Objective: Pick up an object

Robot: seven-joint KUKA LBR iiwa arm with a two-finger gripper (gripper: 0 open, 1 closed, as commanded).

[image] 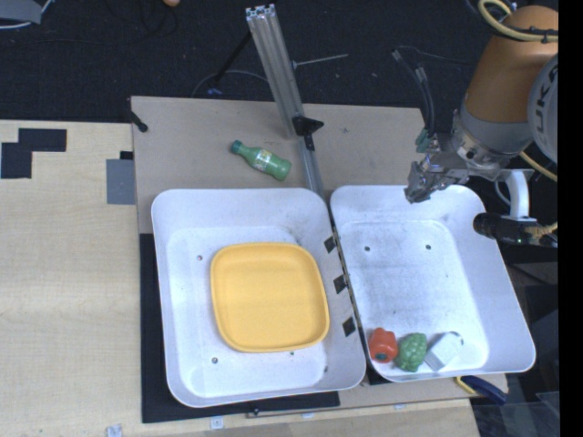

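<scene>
While gripper (421, 189) hovers, finger spread unreadable, red toy pepper (383, 343) lies well below fingertips beside green toy vegetable (411, 351): likely light, rigid, smooth; grasp across body.

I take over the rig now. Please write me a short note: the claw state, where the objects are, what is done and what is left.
Claw: above the far rim of the right bin, nothing seen between its fingers; open or shut is not clear.
Right bin, near edge: red object, green object, small grey-white object, close together.
Left bin: yellow plate lying flat.
Green bottle lies on the bench behind the left bin.
Done: nothing picked yet.
Left: move the claw to an object, grasp and lift it.
</scene>
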